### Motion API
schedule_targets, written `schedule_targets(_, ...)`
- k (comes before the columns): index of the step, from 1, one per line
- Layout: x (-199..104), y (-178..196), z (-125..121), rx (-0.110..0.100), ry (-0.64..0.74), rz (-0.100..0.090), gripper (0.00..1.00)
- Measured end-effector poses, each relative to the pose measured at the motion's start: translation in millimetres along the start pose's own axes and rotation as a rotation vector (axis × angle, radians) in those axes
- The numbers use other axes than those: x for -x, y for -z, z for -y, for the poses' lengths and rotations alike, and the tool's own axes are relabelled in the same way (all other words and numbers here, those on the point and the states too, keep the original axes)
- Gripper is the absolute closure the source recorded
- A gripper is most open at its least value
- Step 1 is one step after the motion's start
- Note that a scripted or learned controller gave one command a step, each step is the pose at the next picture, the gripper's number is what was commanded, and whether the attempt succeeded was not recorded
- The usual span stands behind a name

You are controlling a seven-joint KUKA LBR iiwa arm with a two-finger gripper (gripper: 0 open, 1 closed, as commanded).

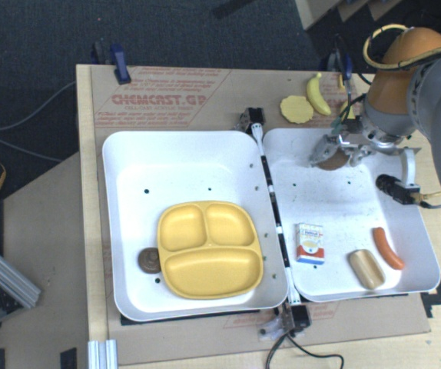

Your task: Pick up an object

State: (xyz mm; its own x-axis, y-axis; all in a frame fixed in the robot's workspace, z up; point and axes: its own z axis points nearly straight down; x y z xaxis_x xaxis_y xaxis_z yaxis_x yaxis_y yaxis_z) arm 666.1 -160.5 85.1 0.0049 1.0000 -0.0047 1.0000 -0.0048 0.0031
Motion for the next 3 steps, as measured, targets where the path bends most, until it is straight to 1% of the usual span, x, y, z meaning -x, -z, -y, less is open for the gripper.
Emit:
schedule_targets(1,46.6,0.2,-0.9,-0.003,0.003,-0.010,0.00)
schedule_targets(2,-6.2,-0.3,50.5,-0.009,0.007,-0.008,0.00)
schedule_targets(3,-3.3,10.4,47.8,-0.002,0.005,-0.005,1.00)
